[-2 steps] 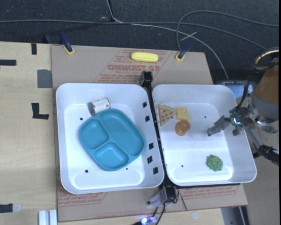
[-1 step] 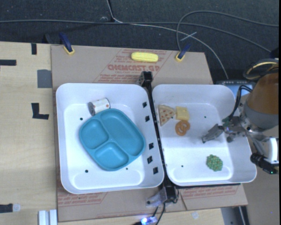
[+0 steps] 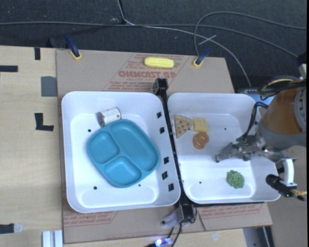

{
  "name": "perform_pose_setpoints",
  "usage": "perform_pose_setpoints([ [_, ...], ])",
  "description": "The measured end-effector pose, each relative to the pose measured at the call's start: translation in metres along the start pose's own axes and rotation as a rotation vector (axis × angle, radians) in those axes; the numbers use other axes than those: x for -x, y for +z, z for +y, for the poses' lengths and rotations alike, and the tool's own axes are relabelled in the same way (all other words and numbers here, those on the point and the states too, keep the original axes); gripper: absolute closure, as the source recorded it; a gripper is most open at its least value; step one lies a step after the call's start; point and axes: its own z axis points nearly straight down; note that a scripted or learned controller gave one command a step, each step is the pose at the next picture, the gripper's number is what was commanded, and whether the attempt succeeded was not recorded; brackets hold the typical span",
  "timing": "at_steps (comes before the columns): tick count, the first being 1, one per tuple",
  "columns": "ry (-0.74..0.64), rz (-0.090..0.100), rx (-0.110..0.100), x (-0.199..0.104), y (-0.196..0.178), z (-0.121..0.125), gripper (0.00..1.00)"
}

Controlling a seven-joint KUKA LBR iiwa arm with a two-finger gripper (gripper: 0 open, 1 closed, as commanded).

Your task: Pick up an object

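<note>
Pincer low in right bin, nothing seen between its fingers

Candidate objects sit in the right bin (image 3: 247,101): green broccoli-like piece (image 3: 235,179) near the front wall, round orange-brown piece (image 3: 200,140) toward the middle, yellow block (image 3: 200,124) just behind it, waffle-patterned wedge (image 3: 182,124) beside the block against the divider side. Block and round piece are close, possibly touching; can't tell. Broccoli piece is apart from the rest.

Pincer (image 3: 220,157) reaches in from the right and lies low over the bin floor, tip pointing left, between the round piece and the broccoli piece, touching neither as far as visible. Fingers look drawn together at the tip with no object between them. Grey arm with orange band (image 3: 283,112) sits over the bin's right wall.

Left bin (image 3: 72,107): blue compartment tray (image 3: 123,152) lying flat at centre, small white cup (image 3: 108,116) on its side just behind the tray's back-left corner.

Behind the bins, yellow banana-shaped item (image 3: 158,63) lies on the cardboard sheet (image 3: 118,71) covering the desk (image 3: 20,138), two blue-yellow clamps (image 3: 73,49) at the sheet's back edge.
</note>
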Motion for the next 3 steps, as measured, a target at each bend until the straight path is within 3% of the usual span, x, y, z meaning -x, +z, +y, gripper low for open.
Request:
perform_pose_setpoints([
  [1, 0.001, -0.002, 0.005, 0.001, -0.014, 0.001, 1.00],
  [3, 0.000, 0.000, 0.006, 0.007, -0.118, 0.010, 1.00],
])
